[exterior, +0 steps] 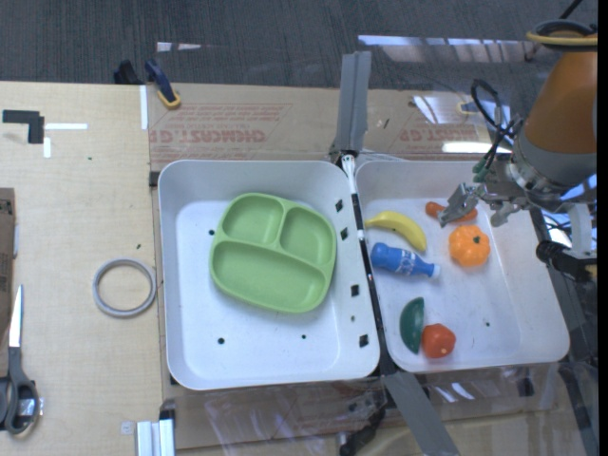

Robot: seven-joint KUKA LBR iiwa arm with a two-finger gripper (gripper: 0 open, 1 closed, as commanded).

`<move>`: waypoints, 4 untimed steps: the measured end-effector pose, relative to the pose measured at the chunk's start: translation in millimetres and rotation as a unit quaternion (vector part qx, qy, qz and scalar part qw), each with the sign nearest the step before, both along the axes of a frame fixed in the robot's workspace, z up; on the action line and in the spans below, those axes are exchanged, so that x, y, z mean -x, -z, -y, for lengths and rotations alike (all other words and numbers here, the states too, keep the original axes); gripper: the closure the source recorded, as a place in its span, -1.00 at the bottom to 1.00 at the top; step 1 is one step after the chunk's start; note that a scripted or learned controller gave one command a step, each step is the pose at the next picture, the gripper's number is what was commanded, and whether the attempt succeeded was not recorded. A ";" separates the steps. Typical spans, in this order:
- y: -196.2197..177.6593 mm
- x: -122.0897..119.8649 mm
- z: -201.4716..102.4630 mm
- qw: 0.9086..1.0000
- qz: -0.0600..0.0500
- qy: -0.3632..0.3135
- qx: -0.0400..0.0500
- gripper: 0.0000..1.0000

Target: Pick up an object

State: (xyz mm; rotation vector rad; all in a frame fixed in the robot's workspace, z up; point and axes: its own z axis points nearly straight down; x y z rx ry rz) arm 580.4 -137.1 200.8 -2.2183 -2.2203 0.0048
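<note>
Camera view, one pass. My gripper (463,207) hangs over the back of the right bin (532,345), arm coming in from the right, orange band above the wrist. Fingers (450,213) look spread, nothing between them, so I call it released and carrying nothing; the tips are small and dark against the clutter, so that spread is my best reading, not certain. Right under and just beside the tips sits a small orange-red piece (436,209), too small to name, maybe a carrot or pepper. Just in front of the gripper is the orange (469,246), likely a toy pumpkin or tangerine, apart from the fingers. Left of it the banana (398,227), then the blue bottle (403,261) lying on its side just below the banana. Near the front, a green piece (411,322) touching a red tomato (438,340). Left bin (180,283) holds a green divided plate (276,252), untouched. Off the bins, a tape ring (124,286) and scissors (16,388) on the bench. Handling guess: these look like hollow plastic toys, light, stiff, smooth and a bit slippery. The orange is nearest and round, so I would close across its widest middle, dead centre, or it may squirt out sideways.
</note>
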 end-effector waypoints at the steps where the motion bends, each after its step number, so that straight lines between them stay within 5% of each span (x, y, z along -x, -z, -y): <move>1: 110.7 -3.3 -24.9 1.000 0.001 0.000 0.000 -1.00; 2: 103.8 -2.8 -22.9 1.000 -0.001 0.003 0.000 1.00; 3: 111.4 -55.8 -42.4 1.000 0.000 0.000 0.000 1.00; 4: 103.9 -56.0 -41.9 1.000 -0.001 -0.002 0.001 1.00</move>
